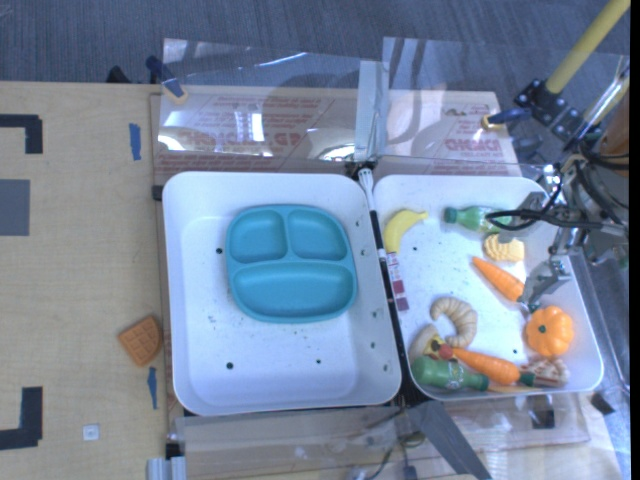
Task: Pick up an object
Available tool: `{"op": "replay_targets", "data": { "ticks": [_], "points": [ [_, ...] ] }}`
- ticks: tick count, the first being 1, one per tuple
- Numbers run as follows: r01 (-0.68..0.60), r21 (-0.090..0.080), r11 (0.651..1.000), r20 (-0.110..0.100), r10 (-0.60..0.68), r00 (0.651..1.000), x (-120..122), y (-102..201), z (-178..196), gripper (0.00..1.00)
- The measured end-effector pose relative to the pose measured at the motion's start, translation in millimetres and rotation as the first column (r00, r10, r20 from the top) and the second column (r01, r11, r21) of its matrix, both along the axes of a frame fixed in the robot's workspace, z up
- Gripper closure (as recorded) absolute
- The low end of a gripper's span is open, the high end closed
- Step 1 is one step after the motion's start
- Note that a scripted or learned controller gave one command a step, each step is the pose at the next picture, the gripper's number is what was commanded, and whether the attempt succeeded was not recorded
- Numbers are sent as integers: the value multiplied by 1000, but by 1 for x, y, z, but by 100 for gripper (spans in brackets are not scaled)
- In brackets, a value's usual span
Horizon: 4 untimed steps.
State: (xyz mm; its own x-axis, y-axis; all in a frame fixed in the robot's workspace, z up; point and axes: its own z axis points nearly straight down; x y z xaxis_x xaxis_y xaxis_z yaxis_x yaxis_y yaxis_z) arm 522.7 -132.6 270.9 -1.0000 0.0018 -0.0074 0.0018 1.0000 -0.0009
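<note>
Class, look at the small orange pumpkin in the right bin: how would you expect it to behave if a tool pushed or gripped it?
The pumpkin looks round, so a sideways push would probably roll it. Its surface seems smooth and glossy, so it may slip from a pinch. It looks like a toy, likely light and stiff.

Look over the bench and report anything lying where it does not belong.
One thing stands out: a waffle-like brown toy lies on the wooden bench top, left of the left bin and outside both bins. The other toys sit in the right bin, and the blue divided plate sits flat in the left bin.
</note>
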Motion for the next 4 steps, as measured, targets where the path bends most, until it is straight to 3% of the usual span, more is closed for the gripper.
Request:
{"op": "replay_targets", "data": {
  "ticks": [1,2,4],
  "points": [
    [-113,-5,994,15,113,993,60,0,-162,0],
    [6,-3,1000,23,-6,1000,30,-47,-171,0],
    [106,-2,994,18,-106,994,71,-47,-172,0]
  ]
}}
